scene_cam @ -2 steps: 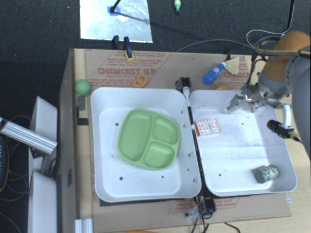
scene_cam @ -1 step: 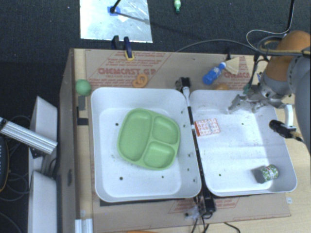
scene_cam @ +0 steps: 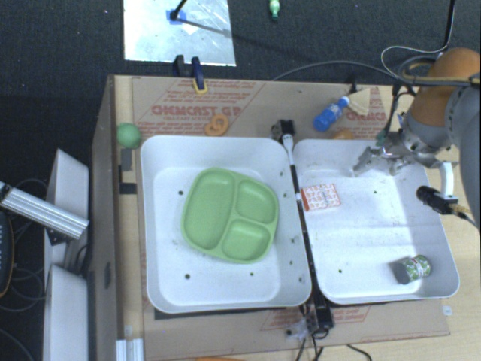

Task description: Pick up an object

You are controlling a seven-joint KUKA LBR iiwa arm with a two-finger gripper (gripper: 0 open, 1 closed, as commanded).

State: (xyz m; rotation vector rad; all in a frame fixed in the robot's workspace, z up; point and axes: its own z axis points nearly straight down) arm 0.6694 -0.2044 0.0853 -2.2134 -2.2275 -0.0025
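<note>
1. You have two candidates in the right bin (scene_cam: 436,232): a small card (scene_cam: 321,196) with red print lying flat near the bin's left wall, and a small shiny can (scene_cam: 412,268) on its side in the near right corner.
2. The card and the can lie well apart, with bare white floor between them.
3. The gripper (scene_cam: 382,159) hangs over the far edge of the right bin, near its middle. Nothing sits between its fingers.
4. You can see two metal fingers (scene_cam: 365,161) splayed apart, so the hand is spread.
5. The card lies nearer the gripper than the can does, but neither touches it.
6. The arm (scene_cam: 440,104) comes in from the right, its orange band above the wrist at the far right corner of the bench.
7. In the left bin (scene_cam: 161,277) a green tray (scene_cam: 229,214) with three compartments lies flat near the middle, turned slightly.
8. Beyond the bins, on the cardboard (scene_cam: 248,100), you'll see a blue bottle (scene_cam: 331,115) lying tilted by the right bin's far edge, a green ball (scene_cam: 128,134) at the left bin's far left corner, and a small orange piece (scene_cam: 217,125) by the red lettering.
9. On the dark floor beyond lie a shiny sheet (scene_cam: 180,21) and a small green item (scene_cam: 274,5).
</note>
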